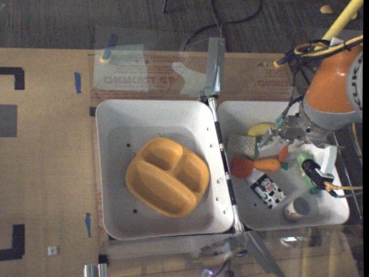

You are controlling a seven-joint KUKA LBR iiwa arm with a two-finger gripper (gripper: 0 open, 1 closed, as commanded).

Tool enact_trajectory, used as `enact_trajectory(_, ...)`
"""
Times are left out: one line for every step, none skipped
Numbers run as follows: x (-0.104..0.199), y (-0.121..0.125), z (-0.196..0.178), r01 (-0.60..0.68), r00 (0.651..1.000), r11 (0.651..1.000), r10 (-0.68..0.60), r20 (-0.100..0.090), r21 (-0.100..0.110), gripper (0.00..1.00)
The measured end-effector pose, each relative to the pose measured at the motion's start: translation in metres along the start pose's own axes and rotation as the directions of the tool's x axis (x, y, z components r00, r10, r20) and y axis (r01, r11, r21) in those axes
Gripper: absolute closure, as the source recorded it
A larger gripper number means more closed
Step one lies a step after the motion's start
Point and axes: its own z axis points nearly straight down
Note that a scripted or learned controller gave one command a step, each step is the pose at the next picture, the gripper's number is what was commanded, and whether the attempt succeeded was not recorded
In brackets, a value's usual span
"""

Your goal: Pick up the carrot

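Where gripper [277, 146] hovers, binned carrot [267, 165]

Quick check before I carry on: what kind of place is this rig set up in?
Probably a robotics lab workcell. Two white bins sit on a bench marked with blue tape, cables trail over the carpeted floor, and the gripper reaches over toys including a carrot.

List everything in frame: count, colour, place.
bins: 2, white, side by side on the bench
divided plate: 1, orange-yellow, middle of left bin
carrot: 1, orange, centre of right bin, lying flat just below the gripper
red piece: 1, red, touching the carrot's left end
small box: 1, black and white, right bin, below the carrot
cup: 1, grey, right bin near front edge
yellow thing: 1, right bin, upper part, partly hidden
arm: 1, grey with orange band, over right bin
gripper: 1, above the carrot
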Motion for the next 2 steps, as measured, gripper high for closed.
enact_trajectory(0.016, -0.043, 0.05, 0.045, 0.999, 0.998, -0.045, 0.014, -0.039, 0.0)
enact_trajectory(0.011, -0.043, 0.039, 0.039, 0.999, 0.998, -0.038, 0.018, -0.042, 1.0)
